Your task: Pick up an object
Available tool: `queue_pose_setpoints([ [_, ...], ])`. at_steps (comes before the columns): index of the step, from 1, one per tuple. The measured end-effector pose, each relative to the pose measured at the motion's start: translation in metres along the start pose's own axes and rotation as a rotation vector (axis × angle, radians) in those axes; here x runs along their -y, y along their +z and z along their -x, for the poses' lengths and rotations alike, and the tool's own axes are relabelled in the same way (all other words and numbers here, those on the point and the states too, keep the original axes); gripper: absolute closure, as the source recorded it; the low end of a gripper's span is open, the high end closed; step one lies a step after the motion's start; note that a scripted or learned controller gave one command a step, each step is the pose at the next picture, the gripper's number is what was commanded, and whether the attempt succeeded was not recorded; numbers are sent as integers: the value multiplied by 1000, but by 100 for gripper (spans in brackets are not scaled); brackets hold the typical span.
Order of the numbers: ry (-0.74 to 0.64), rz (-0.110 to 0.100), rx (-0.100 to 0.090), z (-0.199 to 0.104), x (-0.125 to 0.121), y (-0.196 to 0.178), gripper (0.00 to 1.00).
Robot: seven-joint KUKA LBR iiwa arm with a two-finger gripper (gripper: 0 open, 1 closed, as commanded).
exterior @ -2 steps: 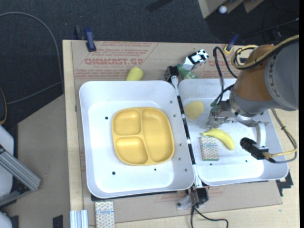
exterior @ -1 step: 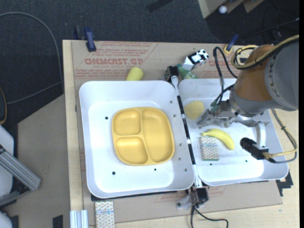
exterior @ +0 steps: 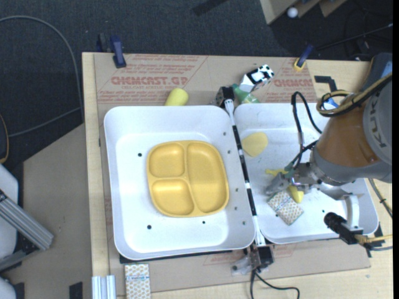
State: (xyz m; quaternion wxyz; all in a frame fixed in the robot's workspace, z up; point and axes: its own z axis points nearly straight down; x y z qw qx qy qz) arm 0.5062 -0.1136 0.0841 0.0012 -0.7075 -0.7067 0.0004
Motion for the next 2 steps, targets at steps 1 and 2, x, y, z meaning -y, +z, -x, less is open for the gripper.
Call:
queue_pose_setpoints([
  [1, 1, 2, 0, 0, -1, -10, 100],
  [2, -2, 3, 0, -74, -41, -101, 100],
])
